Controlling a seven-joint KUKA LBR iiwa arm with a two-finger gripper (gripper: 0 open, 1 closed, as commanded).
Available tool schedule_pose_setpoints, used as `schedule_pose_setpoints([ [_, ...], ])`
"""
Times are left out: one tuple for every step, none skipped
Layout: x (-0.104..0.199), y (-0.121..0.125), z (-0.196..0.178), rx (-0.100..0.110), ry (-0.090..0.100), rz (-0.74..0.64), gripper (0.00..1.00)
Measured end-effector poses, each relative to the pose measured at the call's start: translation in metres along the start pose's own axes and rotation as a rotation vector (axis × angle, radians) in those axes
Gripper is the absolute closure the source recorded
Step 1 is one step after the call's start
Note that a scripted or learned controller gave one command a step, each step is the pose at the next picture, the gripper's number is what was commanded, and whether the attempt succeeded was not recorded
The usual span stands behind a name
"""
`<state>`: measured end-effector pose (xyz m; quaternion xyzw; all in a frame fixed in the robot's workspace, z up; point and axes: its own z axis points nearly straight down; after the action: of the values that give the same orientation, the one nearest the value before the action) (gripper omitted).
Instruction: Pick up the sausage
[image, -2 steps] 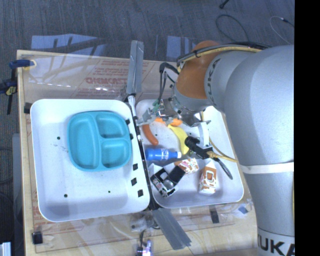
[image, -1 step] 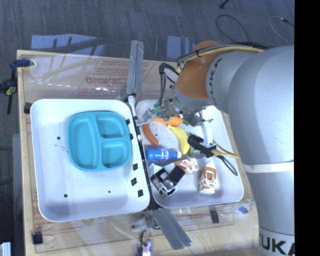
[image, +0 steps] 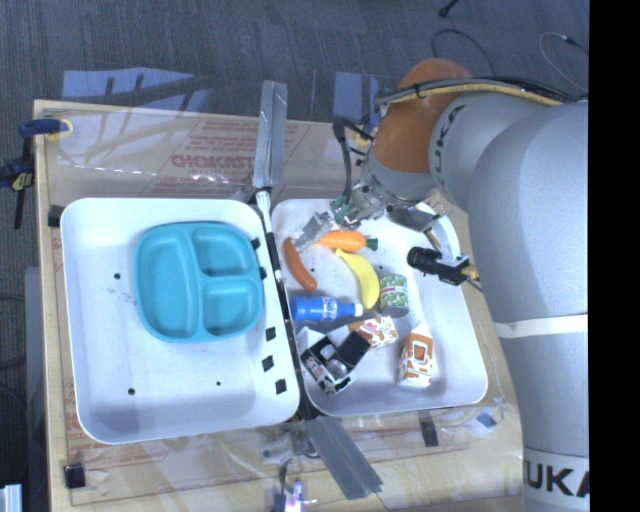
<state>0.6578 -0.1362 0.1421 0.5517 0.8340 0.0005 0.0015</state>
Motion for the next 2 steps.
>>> schedule_pose_setpoints([
  [0.0285, -0.0216, 0.0427, -0.004, -0.019, -0.126, 0.00],
  [0.0312, -0.0203, 0.0329, -0.003, -0.013, -0.131, 1.00],
])
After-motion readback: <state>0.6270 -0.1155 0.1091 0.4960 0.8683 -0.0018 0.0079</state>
